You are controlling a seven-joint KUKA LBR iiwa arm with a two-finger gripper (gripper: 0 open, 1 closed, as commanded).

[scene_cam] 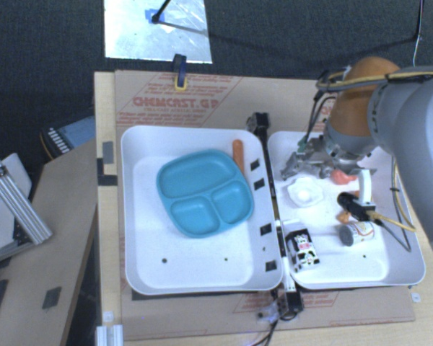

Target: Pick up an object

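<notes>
We are starting nearest to us, in the right bin (394, 267), which is sitting to the right of the blue divided plate (202, 193). A small black-and-white block (304, 249) is lying in that bin's near left corner, right of the plate and closer to us than it. A short pale cylinder with a grey cap (355, 233) is lying further right of the plate, on its side and apart from the block.

The plate itself is resting in the left bin (132, 222), tilted a little off square to the bin's walls, with its three compartments holding nothing. Level with the plate and to its right, across the wall that the bins share, a white rounded lump (303, 192) is sitting on the right bin's floor.

Just beyond that lump, the gripper (304, 166) is hanging low over the right bin, and we cannot tell whether it is spread or pressed together, nor are we seeing anything pinched in it. A red-orange piece (341, 176) is lying just beside it, on the side away from the plate.

An orange stick (237, 153) is lying just past the plate's far right edge, inside the left bin.

Beyond the plate, printed cardboard (180, 99) is showing from under both bins
</notes>
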